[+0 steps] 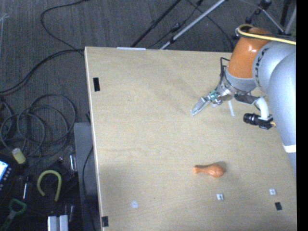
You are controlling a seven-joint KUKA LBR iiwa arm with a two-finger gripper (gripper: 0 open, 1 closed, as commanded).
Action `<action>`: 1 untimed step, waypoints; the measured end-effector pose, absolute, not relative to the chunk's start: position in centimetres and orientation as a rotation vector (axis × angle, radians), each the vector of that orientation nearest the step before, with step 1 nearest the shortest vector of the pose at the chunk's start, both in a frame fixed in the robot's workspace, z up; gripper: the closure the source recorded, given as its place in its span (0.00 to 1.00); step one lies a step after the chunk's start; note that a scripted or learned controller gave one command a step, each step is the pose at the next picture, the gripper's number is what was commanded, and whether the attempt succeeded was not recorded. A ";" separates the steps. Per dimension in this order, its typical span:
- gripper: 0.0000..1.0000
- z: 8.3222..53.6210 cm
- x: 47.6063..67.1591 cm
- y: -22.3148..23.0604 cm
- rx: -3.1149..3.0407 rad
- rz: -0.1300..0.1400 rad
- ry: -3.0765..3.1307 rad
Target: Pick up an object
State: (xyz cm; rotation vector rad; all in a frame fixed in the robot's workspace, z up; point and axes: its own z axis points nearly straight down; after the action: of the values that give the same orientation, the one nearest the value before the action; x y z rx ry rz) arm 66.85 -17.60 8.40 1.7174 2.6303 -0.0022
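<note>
Your gripper (pixel 198 109) hung over the upper right part of a pale wooden board (pixel 144 143), its slim metal fingers pointing down and to the left in the camera view. Whether those fingers stood apart or together could not be told; they read as one thin bright sliver, and nothing showed between them.

The thing to pick up, a small orange object (pixel 210 170) shaped like a drumstick or a skittle, lay flat on the board well apart from the gripper, below it in the view and a touch to the right. Its long axis ran nearly left to right, the narrow end at the left and the fat rounded end at the right. By my reading, the coming move would have to carry the gripper toward the near edge of the board and close across the short width of the object.

The board was plain, with a few small dark and pale markers (pixel 220 196) near its edges. Around it lay dark carpet with looped black cables (pixel 38 114) at the left and tripod legs (pixel 202 13) above.
</note>
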 end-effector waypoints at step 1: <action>0.00 8.4 66.8 -14.0 1.714 -0.002 2.632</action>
State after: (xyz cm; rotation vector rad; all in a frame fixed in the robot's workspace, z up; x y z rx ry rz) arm 66.84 -14.01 8.39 1.7145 2.6322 -0.0018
